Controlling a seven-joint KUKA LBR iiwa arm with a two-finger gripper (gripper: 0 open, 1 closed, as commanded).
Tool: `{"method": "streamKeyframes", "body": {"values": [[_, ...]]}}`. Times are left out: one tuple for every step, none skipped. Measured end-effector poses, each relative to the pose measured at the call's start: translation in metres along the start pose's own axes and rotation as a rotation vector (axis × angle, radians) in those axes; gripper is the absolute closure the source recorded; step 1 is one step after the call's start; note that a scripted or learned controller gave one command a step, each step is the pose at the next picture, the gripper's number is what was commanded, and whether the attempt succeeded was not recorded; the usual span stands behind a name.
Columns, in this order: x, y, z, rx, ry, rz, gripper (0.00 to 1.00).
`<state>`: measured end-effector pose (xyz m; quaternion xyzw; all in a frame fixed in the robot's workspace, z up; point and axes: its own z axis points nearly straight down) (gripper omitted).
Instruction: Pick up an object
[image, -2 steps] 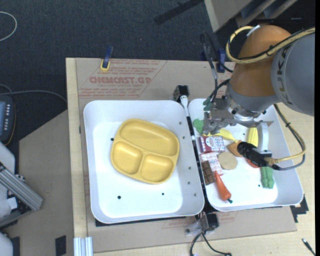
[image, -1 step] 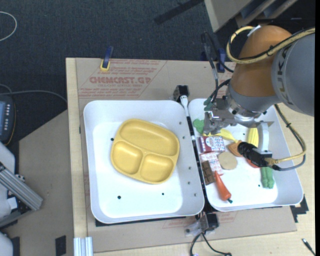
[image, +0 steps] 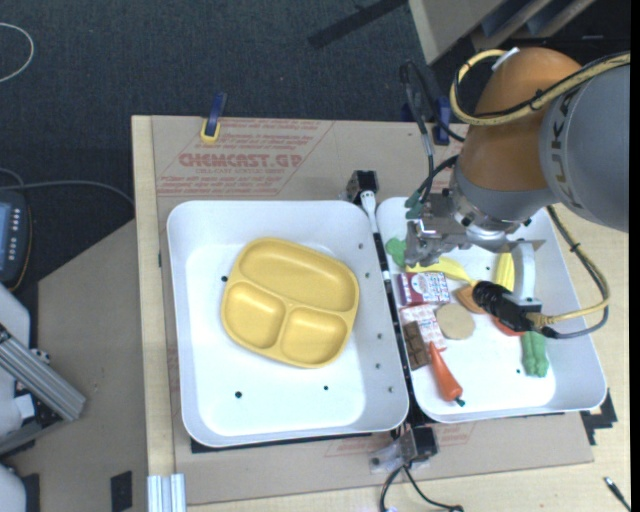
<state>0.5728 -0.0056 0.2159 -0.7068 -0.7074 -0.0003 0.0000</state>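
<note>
Red-and-white packet (image: 425, 288): lay in the right bin (image: 570, 395) near its left wall, just below the gripper (image: 428, 238). Could not tell whether the gripper was clenched or released. Crowded close around: green toy piece (image: 397, 250) beside the gripper, tan disc (image: 457, 323), toy carrot (image: 447, 375), corn cob (image: 505, 268), green vegetable (image: 535, 355). Sat well apart in the left bin (image: 200, 400): yellow divided plate (image: 290, 300).
</note>
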Motion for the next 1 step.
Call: {"method": "streamKeyframes", "body": {"values": [[-0.0009, -0.0051, 0.001, 0.003, 0.001, 0.001, 1.0]]}}
